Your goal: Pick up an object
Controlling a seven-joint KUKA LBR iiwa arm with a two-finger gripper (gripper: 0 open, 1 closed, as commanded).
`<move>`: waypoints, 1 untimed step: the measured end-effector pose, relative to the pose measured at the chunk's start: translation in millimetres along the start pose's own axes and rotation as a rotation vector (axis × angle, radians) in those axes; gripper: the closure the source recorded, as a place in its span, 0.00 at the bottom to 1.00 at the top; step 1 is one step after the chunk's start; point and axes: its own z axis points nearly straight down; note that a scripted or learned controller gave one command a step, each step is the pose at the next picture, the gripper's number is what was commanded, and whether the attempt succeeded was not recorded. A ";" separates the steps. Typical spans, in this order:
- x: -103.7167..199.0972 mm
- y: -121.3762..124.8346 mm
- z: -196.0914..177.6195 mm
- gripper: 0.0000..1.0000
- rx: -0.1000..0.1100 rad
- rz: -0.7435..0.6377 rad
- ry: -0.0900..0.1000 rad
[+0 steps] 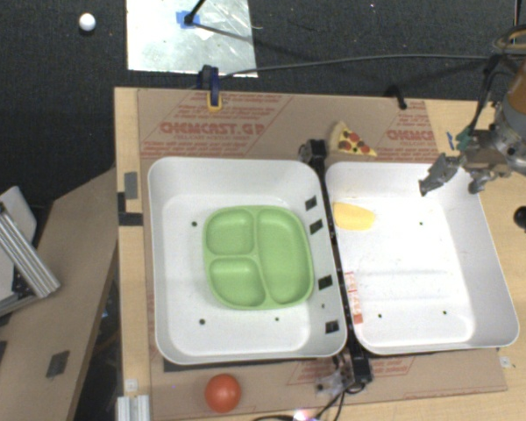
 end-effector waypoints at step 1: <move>0.4 1.8 -6.8 0.00 -0.011 -0.002 -0.002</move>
